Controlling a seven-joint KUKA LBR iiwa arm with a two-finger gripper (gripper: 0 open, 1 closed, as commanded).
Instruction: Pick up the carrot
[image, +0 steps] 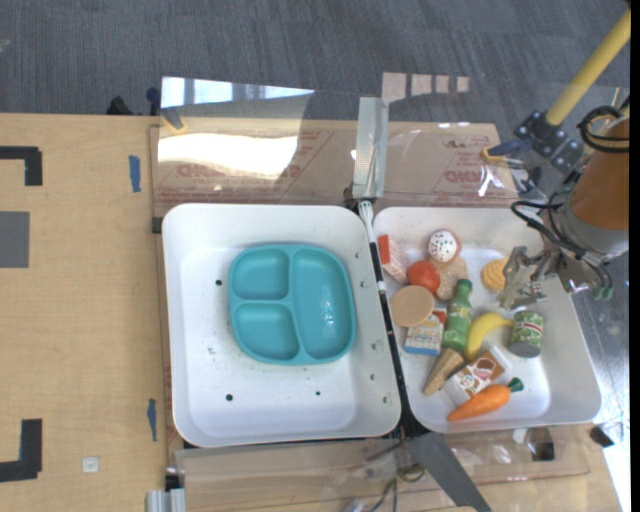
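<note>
Right bin (570, 400) | carrot (484, 400) by front rim, unheld | fingers (523, 283) above back-right: state unclear

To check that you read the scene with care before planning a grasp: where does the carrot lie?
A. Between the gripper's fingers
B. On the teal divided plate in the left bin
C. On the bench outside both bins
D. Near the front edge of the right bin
D: the carrot lies near the front edge of the right bin, just in front of a small carton, well apart from the gripper further back.
</note>
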